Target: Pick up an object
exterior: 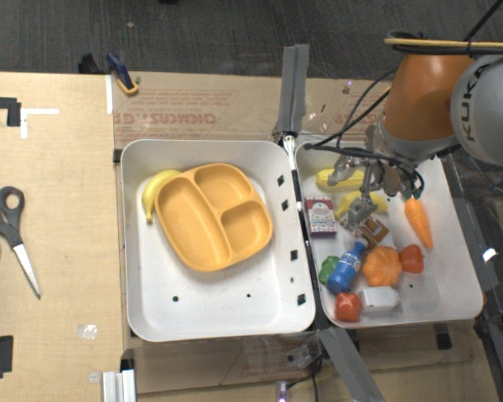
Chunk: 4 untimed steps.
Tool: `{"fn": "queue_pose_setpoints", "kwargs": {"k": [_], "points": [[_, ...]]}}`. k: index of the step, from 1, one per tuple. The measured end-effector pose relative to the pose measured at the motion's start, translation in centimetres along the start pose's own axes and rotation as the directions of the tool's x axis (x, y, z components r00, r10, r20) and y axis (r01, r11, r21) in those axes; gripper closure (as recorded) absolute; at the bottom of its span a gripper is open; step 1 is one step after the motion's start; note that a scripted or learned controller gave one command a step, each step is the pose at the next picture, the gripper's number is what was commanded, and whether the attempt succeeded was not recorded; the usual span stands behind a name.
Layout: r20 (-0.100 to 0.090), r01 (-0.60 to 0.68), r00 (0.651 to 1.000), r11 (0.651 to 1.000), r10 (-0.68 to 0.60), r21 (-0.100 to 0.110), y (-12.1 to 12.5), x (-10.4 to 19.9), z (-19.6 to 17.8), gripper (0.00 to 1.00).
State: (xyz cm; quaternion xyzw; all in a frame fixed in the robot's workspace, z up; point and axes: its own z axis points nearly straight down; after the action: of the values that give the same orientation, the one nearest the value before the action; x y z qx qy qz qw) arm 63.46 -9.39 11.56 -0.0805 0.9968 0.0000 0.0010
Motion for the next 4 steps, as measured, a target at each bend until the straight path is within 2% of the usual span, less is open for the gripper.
{"fn": "queue_pose_setpoints", "kwargs": {"k": [1,2,3,4], "points": [[0.003,-0.014,1.000,1.000,0.014,0.002,-2.3,2.5,2.2,0.00],[0.005,0.037,0.999,0.999,-0.037,0.003,-5.1,2.3,2.1,0.00],[0.010,0.039,0.999,0.999,-0.039,0.005,-5.0,2.2,1.0,1.00],[0.006,0.413,0.911,0.911,-0.413,0.003,-10.8,-0.9,2.1,1.00]]}}
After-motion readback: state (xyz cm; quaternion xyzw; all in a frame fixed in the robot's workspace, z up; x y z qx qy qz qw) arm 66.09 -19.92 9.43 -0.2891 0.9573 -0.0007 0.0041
